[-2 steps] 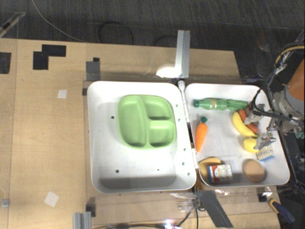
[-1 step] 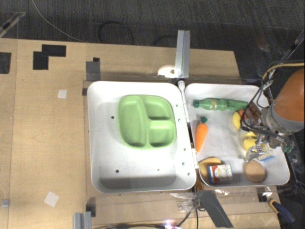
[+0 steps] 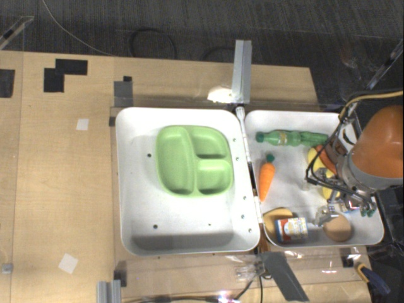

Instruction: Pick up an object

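A: What stood on the bench point(image 3: 57, 188)?

B: 2 shallow white bins side by side. The left bin point(image 3: 136, 229) held 1 green tray point(image 3: 192, 160) with 3 compartments, lying a little above the bin's middle. The right bin point(image 3: 287, 120) held everything else.

A: And what was in it?

B: A green bottle point(image 3: 291, 137) lay on its side along the upper edge, cap toward the left. Below it, near the bin's left wall, an orange carrot point(image 3: 267, 177) with a green top pointed downward. In the lower part lay a small jar point(image 3: 293, 228) on its side, with a red and white label, and just to its right a brown egg-shaped thing point(image 3: 339, 229). Something yellow point(image 3: 315, 158) showed at the right, partly hidden by the arm.

A: Where was the arm?

B: At the right edge of the frame, its orange band point(image 3: 382, 147) over the right bin. The gripper point(image 3: 334, 210) hung at the lower right of that bin, just above the brown thing and near the jar.

A: Was it holding anything?

B: I couldn't tell. Cables and metal parts crowded the spot, so the fingers' spread was unclear, and nothing was plainly seen between them.
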Tool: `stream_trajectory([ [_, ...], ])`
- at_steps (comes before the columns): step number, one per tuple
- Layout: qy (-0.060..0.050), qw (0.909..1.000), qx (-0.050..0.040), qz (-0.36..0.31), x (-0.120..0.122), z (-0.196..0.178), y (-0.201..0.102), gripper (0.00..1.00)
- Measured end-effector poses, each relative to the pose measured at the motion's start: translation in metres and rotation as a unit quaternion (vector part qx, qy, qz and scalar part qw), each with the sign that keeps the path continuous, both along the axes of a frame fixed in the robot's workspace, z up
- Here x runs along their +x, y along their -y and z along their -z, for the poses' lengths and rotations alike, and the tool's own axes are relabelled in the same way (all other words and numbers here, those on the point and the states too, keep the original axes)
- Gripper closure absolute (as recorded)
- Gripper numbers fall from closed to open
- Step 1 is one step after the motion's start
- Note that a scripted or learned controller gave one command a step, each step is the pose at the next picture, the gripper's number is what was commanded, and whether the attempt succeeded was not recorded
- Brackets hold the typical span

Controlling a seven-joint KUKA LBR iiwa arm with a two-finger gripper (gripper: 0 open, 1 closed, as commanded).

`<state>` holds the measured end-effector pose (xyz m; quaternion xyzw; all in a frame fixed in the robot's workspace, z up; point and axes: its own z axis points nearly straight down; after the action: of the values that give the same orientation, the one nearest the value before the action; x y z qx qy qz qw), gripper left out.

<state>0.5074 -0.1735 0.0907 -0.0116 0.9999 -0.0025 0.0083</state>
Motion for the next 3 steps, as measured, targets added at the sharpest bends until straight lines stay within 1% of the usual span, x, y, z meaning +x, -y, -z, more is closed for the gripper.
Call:
stream_trajectory([
  [1, 0.001, 0.9929, -0.0021, -0.119, -0.002, -0.001, -0.049, 0.00],
  [2, -0.001, 0.9993, 0.0013, -0.038, 0.036, 0.001, -0.019, 0.00],
  [3, -0.005, 0.9941, 0.0006, -0.108, 0.120, 0.003, 0.000, 0.00],
])
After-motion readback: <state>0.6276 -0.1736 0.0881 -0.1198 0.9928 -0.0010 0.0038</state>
